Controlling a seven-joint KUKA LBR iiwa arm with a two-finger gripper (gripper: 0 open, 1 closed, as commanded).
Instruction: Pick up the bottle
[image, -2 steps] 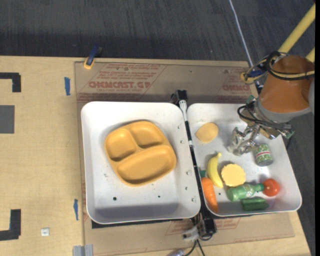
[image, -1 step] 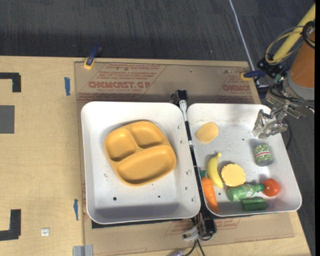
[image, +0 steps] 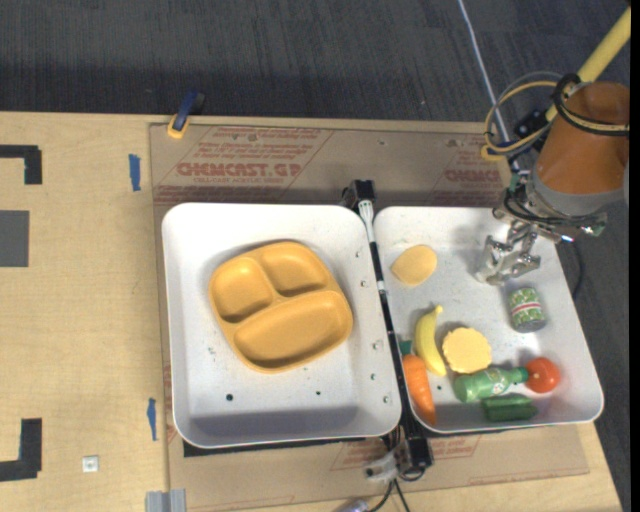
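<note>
The green bottle (image: 487, 383) lies on its side near the front wall of the right bin (image: 585, 345), neck pointing right toward a red tomato (image: 541, 374) that sits just at its tip. It is hemmed in: a round yellow disc (image: 466, 350) touches it from behind, a dark green piece (image: 507, 408) lies along its front side, and an orange carrot (image: 418, 387) lies just to its left against the divider. A banana (image: 429, 338) curves up beside the disc.

Farther back in the same bin, a pale yellow round piece (image: 413, 264) sits near the divider, and a small can (image: 527, 307) with a green label lies toward the right wall. The gripper (image: 509, 256) hangs at the back right of this bin, just behind the can and well apart from the bottle; nothing is between its metal fingers, though from here I cannot tell whether they are spread or closed.

Counting: two white bins, eight things in the right one, and one yellow divided plate (image: 281, 303) in the left bin (image: 190, 330).

The middle of the right bin, between the pale piece, the can and the disc, is bare white floor. The bottle's cluster crowds the front edge, leaving little room on its front and left sides.
</note>
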